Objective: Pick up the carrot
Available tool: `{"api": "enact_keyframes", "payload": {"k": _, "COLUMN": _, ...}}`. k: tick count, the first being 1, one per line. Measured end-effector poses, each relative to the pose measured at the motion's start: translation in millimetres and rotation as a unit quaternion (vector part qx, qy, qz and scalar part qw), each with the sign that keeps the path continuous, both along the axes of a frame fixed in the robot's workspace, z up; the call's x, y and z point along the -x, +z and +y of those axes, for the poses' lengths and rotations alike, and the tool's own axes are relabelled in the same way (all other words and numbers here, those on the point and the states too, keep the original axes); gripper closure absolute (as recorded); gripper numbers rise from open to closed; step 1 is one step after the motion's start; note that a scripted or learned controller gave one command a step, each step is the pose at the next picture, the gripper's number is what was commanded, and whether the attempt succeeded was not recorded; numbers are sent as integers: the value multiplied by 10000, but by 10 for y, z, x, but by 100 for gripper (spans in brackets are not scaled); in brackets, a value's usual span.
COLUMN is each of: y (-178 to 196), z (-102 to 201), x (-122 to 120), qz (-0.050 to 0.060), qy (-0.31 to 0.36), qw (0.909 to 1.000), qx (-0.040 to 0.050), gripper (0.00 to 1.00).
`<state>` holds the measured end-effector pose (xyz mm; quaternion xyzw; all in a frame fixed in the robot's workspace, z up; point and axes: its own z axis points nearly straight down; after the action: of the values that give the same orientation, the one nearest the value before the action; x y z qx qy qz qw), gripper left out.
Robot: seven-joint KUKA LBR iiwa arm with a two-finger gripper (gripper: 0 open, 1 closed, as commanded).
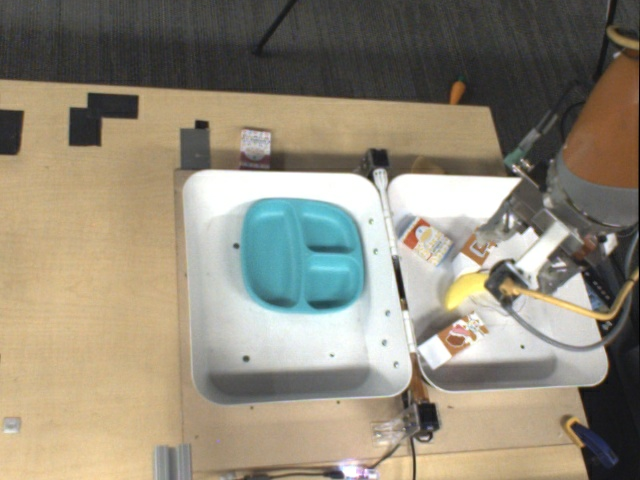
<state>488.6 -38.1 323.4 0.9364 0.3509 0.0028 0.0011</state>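
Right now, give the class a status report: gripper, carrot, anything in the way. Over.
Gripper over the right bin, by a yellow item. Carrot: cannot tell it apart from here. Snack packets lie close around.

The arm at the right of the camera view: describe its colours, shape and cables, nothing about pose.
The arm is a thick rounded column: a broad orange band above a grey segment. Below that sit pale metal wrist parts. Thin dark cables run along its side, and a yellow cable loops out from the wrist. No markings are legible.
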Motion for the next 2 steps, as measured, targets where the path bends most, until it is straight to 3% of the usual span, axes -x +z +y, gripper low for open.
{"api": "enact_keyframes", "payload": {"k": 1, "y": -115, "z": -562, "x": 9, "qz": 22, "qy": -1276, "qw": 9918, "qx": -4, "gripper": 0}}
{"api": "enact_keyframes", "payload": {"k": 2, "y": -444, "z": 136, "x": -31, "qz": 38, "qy": -2486, "qw": 9686, "qx": -23, "gripper": 0}}
